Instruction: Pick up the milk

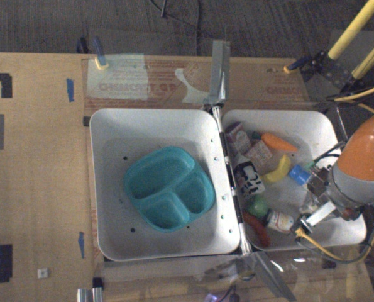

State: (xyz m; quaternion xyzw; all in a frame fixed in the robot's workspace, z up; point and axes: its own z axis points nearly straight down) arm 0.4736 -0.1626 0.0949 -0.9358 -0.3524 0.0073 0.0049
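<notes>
The milk (249,178) is a small carton with black and white cow patches. It lies on its side at the left of the right bin (319,126), close to the wall between the bins. My gripper (315,195) hangs low over the right part of that bin, about a hand's width to the right of the milk and apart from it. A yellow banana (278,168) and a green item (258,205) lie between them.
Around the milk lie an orange carrot (278,142), brownish boxes (258,151), a blue item (300,173), a small bottle (280,220) and a red pepper (258,229). The left bin (111,131) holds a teal divided plate (168,188).
</notes>
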